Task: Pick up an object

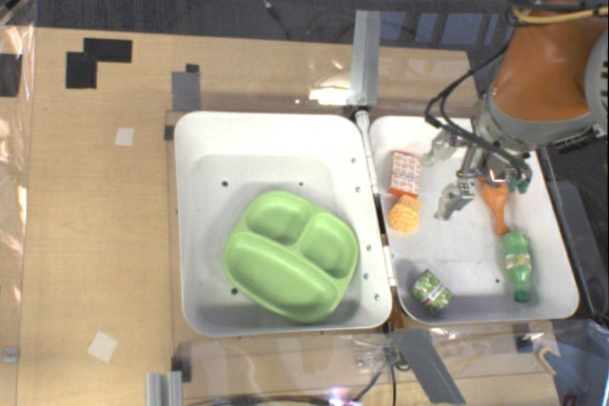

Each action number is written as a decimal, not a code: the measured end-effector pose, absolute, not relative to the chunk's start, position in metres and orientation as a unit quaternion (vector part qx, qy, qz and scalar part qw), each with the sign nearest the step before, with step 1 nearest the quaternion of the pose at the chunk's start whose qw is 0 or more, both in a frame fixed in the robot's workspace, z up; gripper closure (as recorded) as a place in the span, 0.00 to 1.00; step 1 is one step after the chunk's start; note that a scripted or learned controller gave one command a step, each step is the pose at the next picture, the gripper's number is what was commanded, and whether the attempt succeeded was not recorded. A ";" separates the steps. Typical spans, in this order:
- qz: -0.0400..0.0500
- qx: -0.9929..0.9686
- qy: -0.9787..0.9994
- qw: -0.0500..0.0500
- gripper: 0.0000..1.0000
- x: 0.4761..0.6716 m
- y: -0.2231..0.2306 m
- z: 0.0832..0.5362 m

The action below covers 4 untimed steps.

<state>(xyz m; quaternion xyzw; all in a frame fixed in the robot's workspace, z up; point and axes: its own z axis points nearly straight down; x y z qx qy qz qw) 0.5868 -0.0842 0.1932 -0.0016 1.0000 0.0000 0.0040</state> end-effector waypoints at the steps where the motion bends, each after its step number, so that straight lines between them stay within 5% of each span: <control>1: -0.006 -0.154 0.988 0.020 0.00 0.546 -0.106 0.100; 2: -0.007 -0.157 0.987 0.030 1.00 0.553 -0.104 0.115; 3: 0.001 -0.116 0.993 0.008 1.00 0.545 -0.013 0.189; 4: 0.002 0.051 0.999 0.004 1.00 0.504 0.051 0.194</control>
